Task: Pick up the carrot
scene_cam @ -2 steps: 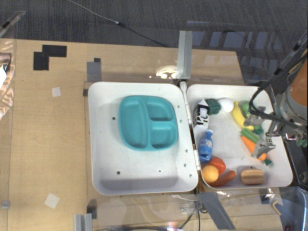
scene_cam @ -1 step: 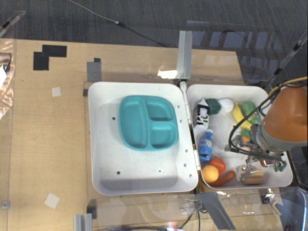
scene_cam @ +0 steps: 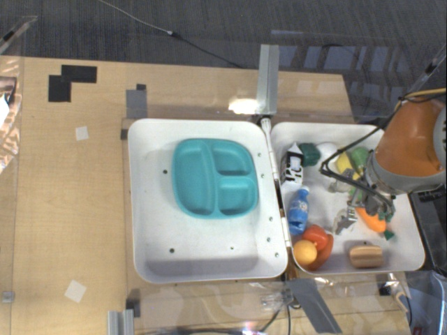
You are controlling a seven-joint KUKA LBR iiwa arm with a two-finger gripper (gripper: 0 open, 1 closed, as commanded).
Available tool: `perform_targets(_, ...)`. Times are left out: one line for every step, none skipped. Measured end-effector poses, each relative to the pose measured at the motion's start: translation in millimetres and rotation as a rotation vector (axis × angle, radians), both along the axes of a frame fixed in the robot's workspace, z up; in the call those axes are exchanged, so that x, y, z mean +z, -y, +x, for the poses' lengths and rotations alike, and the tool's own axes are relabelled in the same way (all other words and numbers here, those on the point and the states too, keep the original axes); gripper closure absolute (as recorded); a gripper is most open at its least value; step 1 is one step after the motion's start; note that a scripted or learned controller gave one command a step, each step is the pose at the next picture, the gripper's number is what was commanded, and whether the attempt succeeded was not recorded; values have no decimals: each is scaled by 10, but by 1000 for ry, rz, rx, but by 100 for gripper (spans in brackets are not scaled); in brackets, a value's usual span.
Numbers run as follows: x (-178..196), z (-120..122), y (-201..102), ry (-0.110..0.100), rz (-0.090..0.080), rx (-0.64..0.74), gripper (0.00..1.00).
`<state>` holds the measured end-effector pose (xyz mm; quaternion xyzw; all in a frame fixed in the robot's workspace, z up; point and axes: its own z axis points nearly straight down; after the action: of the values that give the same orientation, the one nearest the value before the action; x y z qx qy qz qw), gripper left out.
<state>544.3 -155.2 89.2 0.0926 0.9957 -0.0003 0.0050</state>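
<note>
The carrot [scene_cam: 373,220] is a small orange piece with a green end, lying in the right bin [scene_cam: 413,257] near its right side. My gripper [scene_cam: 357,211] hangs directly over it, at its left end and partly covering it. The grey wrist with the orange band [scene_cam: 413,142] stands above and hides the bin's upper right part. Whether the carrot is gripped is hidden.
The right bin also holds a black-and-white carton [scene_cam: 293,167], a green item [scene_cam: 327,150], a yellow item [scene_cam: 343,162], a blue bottle [scene_cam: 298,211], a red vegetable [scene_cam: 318,236], a yellow fruit [scene_cam: 304,252] and a brown roll [scene_cam: 366,255]. A teal divided plate [scene_cam: 213,176] lies in the left bin [scene_cam: 150,257].
</note>
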Motion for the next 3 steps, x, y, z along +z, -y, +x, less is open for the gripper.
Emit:
perform_targets(141,42,-10,12,-3,7,100)
perform_targets(1120,-282,-707,7,-2,222,100)
perform_targets(16,-334,-322,5,-5,468,100)
